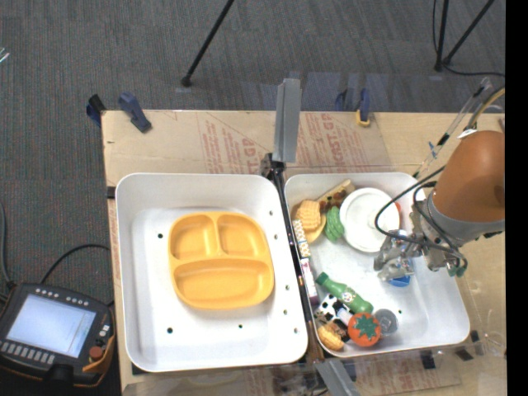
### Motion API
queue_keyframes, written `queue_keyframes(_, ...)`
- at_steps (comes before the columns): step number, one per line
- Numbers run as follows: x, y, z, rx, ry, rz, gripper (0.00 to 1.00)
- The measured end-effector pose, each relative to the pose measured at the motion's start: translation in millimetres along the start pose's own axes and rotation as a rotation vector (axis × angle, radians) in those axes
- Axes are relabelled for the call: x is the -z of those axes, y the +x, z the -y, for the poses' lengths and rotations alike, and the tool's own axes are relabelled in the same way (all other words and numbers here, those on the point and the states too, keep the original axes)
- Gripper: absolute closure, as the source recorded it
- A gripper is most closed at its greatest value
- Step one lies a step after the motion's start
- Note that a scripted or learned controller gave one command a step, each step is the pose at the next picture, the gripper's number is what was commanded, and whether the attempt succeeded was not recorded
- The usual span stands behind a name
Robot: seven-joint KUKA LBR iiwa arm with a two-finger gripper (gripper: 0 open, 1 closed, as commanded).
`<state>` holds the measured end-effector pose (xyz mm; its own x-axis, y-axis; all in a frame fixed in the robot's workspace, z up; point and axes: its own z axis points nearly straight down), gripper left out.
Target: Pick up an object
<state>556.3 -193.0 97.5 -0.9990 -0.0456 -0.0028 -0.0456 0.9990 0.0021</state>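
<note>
A: From above, the gripper (406, 264) hangs low in the right bin (452, 324), over a small blue thing (400, 280). Open or closed, I cannot tell; the wrist hides it.

B: Other targets?

A: White plate (366, 218) just to its left, green bottle (342, 291) and tomato (364, 329) further off towards the front.

B: Risks?

A: A close may slip off the blue thing, or nudge the plate.

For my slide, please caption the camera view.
Arm's gripper low in the right bin among toys; yellow tray in the left bin.
</note>
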Motion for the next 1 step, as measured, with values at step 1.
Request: queue_keyframes(1,-10.7,3.4,-38.5,0.021,-0.001,-0.003,1.00)
